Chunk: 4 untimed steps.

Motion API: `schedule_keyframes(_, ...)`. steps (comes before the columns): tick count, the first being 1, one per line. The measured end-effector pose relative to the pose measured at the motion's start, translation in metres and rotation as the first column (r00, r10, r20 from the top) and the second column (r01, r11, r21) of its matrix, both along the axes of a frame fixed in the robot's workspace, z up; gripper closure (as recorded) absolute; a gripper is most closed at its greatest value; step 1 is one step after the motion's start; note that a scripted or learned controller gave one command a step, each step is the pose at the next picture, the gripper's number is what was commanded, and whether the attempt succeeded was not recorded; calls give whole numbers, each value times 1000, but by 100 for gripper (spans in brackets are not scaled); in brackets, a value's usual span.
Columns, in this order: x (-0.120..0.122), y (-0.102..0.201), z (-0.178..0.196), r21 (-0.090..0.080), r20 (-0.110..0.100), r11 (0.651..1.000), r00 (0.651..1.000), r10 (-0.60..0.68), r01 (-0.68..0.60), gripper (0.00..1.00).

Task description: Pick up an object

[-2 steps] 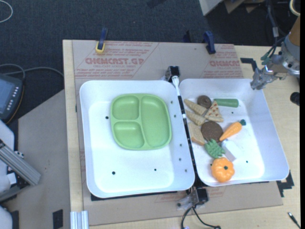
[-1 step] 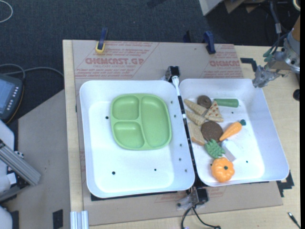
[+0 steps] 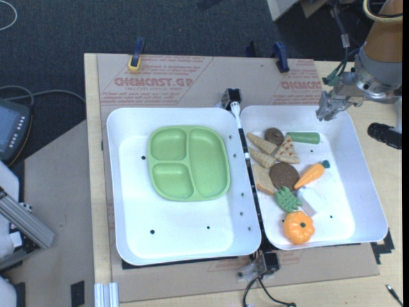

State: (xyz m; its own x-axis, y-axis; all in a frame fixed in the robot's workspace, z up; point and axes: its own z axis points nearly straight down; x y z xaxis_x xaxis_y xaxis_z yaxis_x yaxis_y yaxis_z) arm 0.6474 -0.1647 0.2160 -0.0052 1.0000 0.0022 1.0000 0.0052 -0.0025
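The right bin (image 3: 358, 171) holds several toy foods. Among them are a green stick (image 3: 303, 137), a small brown round piece (image 3: 274, 135), a tan wedge (image 3: 287, 151) and pale ridged pieces (image 3: 261, 153). Nearer the front lie a brown disc (image 3: 283, 174), an orange carrot (image 3: 309, 175), a green leafy piece (image 3: 287, 199) and an orange pumpkin (image 3: 298, 228). My gripper (image 3: 327, 110) hangs over the far rim of that bin, up and to the right of the green stick and apart from every item. Nothing shows in its grasp.
A green divided plate (image 3: 188, 164) lies in the left bin (image 3: 128, 222). A black hinge strip (image 3: 246, 165) runs between the two bins. Blue and yellow clamps (image 3: 135, 55) hold the board at the back edge.
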Motion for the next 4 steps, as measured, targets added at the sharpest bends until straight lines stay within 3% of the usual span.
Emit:
schedule_keyframes(3, 5, 147, 14, -1, 6, 1000, 1000, 1, -1, 100)
schedule_keyframes(4, -11, 166, 12, -1, -1, 1000, 1000, -3, 3, 100)
